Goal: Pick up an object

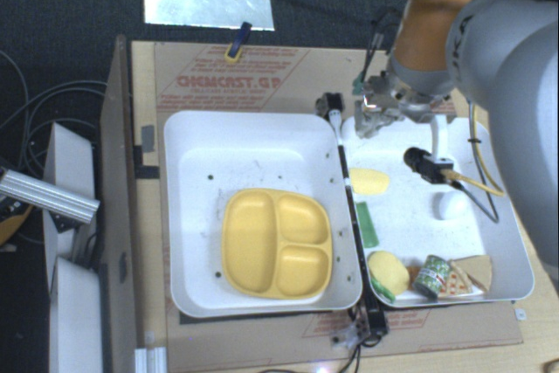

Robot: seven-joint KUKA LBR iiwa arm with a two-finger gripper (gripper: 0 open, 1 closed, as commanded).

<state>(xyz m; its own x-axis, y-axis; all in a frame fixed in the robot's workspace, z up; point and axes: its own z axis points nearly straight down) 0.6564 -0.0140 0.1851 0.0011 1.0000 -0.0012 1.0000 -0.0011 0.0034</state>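
Nearest the camera, along the right bin's (515,279) front edge, lie three small things close together: a yellow lemon-like toy (390,272), a green can (431,275) on its side just beside it, and a pizza slice (467,277) touching the can. All look like light, stiff plastic play food. The lemon is rounded and smooth, so it would likely slip unless pinched across its middle; the can offers straight sides and seems the surest hold. A flat green strip (365,223) lies against the dividing wall, thin and hard to get under. Farther back rests one pale yellow oval (369,182), low and smooth.

The left bin (196,140) holds one yellow tray (277,242) with three compartments, broad and probably too wide for a pinch except at its rim.

At the far end, the gripper (377,113) hangs over the right bin's back corner, well apart from the toys; whether its jaws are spread or closed I cannot tell.
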